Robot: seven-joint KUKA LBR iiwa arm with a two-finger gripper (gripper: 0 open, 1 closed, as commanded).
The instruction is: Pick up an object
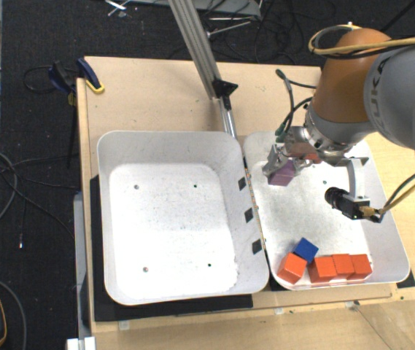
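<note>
Starting nearest, we see orange blocks [335, 266] and a blue block [305, 249] lying at the right bin's [389, 250] front rim. Farther back, our claw [286, 168] appears closed around a purple block [283, 173], seemingly just above the bin floor. We judge the grasp made; next comes a steady, straight lift. Beyond lies bare bench [149, 100].
</note>
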